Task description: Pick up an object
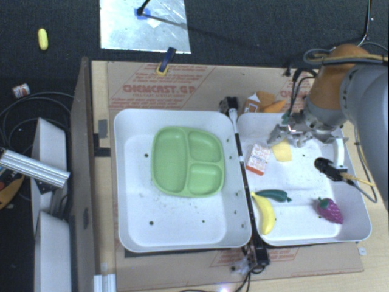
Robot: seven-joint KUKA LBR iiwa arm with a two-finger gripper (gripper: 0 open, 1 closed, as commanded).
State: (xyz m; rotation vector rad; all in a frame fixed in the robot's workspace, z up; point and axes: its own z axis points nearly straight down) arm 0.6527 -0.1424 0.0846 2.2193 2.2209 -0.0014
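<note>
My gripper (290, 136) hangs over the back of the right bin (352, 224), reaching in from the right. A pale yellow block (282, 152) lies right below and in front of it, close to or touching its tip. A white and red packet (259, 159) lies just left of the block. Nearer the front are a dark green pepper (273, 194), a yellow banana (265, 213) against the left wall, and a purple bunch of grapes (329, 210) at the right.
The left bin (137, 224) holds a green divided plate (186, 162). An orange item (271, 104) lies on the cardboard behind the right bin. The divider between the bins (242, 163) runs close to the packet and banana.
</note>
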